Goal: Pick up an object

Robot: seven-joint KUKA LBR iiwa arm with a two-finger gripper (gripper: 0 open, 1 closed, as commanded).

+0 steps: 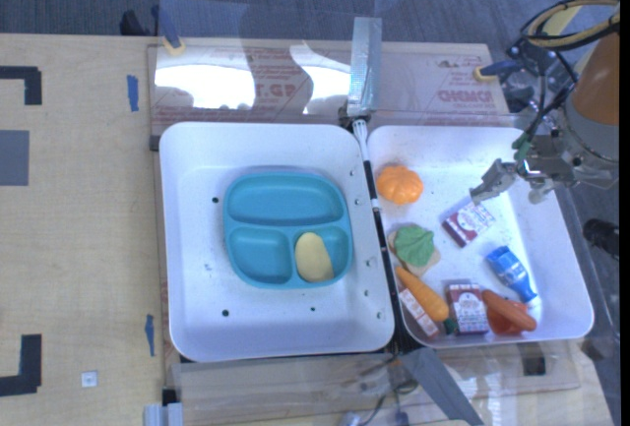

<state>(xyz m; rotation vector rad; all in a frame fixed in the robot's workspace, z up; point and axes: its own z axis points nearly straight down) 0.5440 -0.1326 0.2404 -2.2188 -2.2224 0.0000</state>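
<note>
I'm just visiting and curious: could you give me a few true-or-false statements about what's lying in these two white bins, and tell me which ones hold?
1. A yellow item lies in the blue tray. True.
2. The blue tray sits in the right bin. False: it sits in the left bin.
3. The orange fruit is in the right bin. True.
4. The hand hangs over the left bin. False: it is over the right bin.

I see bright, even overhead light; strong glare on the clear panel (246, 80) far left of my gripper (512, 173), with soft focus throughout.
</note>
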